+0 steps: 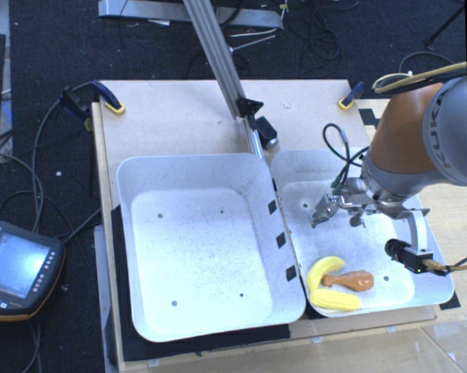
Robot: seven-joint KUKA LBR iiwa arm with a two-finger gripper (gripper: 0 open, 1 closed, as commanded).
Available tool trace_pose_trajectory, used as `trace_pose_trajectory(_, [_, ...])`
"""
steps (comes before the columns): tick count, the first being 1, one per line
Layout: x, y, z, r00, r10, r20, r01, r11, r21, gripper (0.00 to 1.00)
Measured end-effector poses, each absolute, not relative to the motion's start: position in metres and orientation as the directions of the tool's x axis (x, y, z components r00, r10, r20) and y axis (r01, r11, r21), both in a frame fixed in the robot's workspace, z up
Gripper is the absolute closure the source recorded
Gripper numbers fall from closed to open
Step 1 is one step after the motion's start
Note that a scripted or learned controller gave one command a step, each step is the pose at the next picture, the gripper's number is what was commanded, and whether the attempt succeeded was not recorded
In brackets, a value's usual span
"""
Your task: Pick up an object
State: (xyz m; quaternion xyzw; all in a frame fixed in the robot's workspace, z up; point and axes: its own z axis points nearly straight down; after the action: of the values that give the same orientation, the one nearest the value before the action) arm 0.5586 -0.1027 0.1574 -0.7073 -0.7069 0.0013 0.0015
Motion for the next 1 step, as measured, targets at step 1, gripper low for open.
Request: trace_pose_trajectory(1, [0.5544,-0.1061,0.1141,0.000,1.000,0.000,1.000,0.000,-0.004,0.00])
